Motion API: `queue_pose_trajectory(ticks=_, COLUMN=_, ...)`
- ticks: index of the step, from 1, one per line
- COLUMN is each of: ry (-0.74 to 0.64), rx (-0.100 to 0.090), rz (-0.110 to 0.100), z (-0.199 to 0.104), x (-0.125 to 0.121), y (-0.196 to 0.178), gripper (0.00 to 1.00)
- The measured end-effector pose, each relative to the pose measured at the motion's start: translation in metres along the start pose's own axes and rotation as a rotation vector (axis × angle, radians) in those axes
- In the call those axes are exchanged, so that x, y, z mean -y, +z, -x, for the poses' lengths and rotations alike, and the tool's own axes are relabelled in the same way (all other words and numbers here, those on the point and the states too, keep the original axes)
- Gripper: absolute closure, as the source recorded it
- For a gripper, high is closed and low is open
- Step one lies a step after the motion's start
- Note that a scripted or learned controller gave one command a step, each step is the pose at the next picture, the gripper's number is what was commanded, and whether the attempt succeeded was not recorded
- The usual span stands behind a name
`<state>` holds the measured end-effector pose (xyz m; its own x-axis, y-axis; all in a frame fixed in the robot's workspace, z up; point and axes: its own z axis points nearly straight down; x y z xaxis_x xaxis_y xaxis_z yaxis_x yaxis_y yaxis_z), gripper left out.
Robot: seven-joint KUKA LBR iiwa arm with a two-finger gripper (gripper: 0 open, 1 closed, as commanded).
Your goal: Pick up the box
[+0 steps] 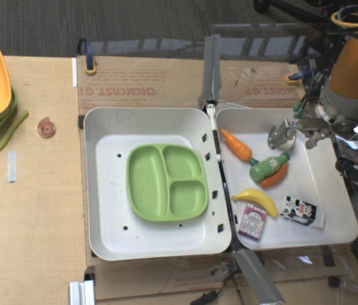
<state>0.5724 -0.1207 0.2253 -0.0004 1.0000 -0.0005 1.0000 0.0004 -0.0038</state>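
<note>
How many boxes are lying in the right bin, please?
2: a pink box at the front edge beside the banana, and a black-and-white box to its right.

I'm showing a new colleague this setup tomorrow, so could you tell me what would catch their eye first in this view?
Most likely the green divided plate, alone in the middle of the left bin. Next, the cluster in the right bin: a carrot near the divider, a banana below it, and a small box at the front edge. The arm's gripper hangs over that bin's far side.
</note>
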Motion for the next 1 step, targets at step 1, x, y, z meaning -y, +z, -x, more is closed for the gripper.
queue_pose_trajectory(ticks=1, ry=0.024, rx=0.0, rz=0.001, z=0.0196, x=-0.0728, y=0.038, gripper=0.0)
